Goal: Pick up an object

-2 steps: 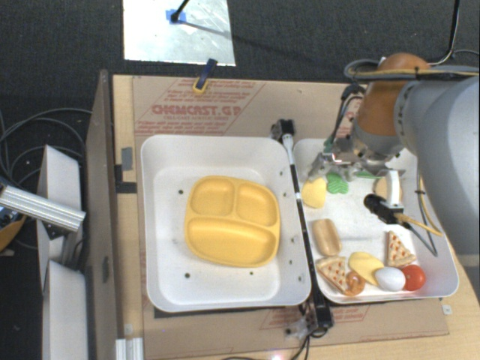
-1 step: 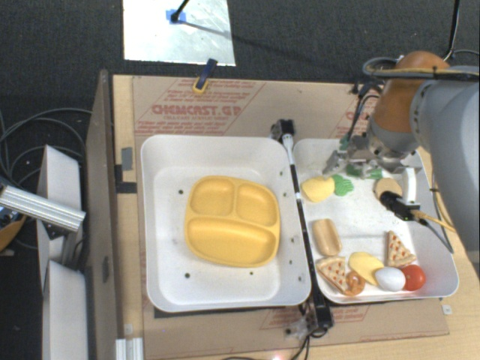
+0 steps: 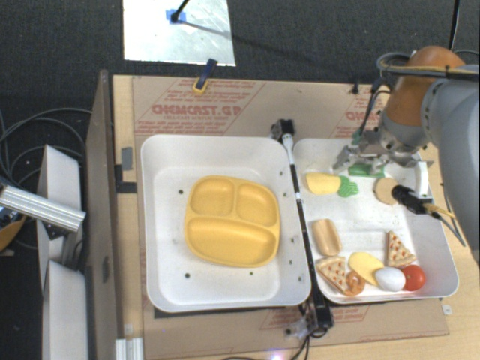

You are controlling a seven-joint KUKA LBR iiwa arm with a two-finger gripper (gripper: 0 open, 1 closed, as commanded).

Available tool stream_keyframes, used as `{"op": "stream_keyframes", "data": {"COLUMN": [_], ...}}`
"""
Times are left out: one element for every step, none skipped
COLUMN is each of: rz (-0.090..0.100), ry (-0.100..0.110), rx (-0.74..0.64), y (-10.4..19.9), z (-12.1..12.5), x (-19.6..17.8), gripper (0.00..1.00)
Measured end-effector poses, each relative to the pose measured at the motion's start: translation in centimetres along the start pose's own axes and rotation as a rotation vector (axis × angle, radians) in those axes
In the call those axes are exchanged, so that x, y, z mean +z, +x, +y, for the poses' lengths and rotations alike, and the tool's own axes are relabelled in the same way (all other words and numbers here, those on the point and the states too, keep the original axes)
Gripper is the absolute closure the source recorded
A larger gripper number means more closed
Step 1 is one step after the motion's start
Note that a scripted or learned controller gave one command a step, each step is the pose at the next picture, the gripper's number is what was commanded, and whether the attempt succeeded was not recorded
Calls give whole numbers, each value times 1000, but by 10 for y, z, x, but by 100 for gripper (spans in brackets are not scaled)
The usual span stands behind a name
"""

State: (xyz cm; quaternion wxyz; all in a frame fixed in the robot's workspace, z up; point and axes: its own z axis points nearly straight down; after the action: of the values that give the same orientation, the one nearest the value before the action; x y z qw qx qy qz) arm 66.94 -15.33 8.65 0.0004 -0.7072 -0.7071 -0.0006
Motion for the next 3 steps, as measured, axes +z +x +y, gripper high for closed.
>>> {"op": "stream_keyframes", "data": {"rz": [-3, 0, -4], "ry": [-4, 3, -4], "rx": [0, -2, 2], "y": [-23, 17, -32], "z": [-4, -48, -65], "x": [0, 2, -58], "gripper": [0, 0, 0]}}
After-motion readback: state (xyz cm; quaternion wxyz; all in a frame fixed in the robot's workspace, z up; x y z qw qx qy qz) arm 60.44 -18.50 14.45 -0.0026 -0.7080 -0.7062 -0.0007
